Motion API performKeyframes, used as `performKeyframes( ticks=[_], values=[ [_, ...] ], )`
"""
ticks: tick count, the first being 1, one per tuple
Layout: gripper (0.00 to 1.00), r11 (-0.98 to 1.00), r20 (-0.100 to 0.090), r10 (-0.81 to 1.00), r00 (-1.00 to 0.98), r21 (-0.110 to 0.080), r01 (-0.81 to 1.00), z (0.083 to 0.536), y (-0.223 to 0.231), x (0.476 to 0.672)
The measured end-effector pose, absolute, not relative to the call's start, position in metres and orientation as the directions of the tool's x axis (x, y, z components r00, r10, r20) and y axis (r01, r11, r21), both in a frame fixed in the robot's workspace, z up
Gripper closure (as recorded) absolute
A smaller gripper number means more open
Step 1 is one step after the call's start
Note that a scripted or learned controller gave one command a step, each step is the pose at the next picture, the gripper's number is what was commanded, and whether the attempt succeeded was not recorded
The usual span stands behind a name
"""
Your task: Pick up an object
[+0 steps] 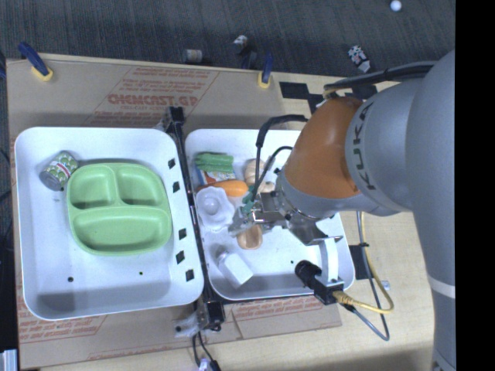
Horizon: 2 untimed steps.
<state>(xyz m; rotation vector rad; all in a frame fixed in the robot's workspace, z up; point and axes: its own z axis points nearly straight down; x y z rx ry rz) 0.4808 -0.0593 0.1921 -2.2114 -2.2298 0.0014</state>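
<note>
**Inspector:** Start with the arm (371,153). Position?

**Assistant:** It reaches in from the right and hangs low over the right bin (274,288), its orange band covering that bin's upper right part. The left bin (39,284) holds a green divided tray (120,207) with a small can (58,168) just beside the tray's upper left corner. Both sit well apart from the arm.

**Inspector:** And the gripper?

**Assistant:** The gripper (251,216) is down among the clutter at the middle of the right bin. How far the jaws stand apart I cannot tell, and I see nothing clearly caught between them. A brown rounded object (250,239) lies just below the tip, possibly touching it.

**Inspector:** Other candidates nearby?

**Assistant:** A green packet (213,161) at the top, an orange piece (230,187) under it, a clear plastic cup (210,204) to the gripper's left, and a small white block (234,269) lower down, near the front wall.

**Inspector:** Recommendation for this step?

**Assistant:** My judgement: the pick is at the grasp stage, not yet confirmed. The items are crowded, so the tip should settle on one object alone, likely the brown one, squarely across its width. Close fully before rising, then lift straight up and slowly. A rounded thing may roll out sideways, and the cup could get nudged.
</note>
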Motion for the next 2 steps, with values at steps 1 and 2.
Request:
performKeyframes(
  ticks=[1, 2],
  values=[
    [1.0, 0.01, -0.001, 1.0, -0.01, 0.001, 1.0, 0.209, 0.005, 0.477],
    [1.0, 0.014, -0.001, 1.0, -0.014, 0.004, 1.0, 0.219, 0.005, 0.479]
  ],
)
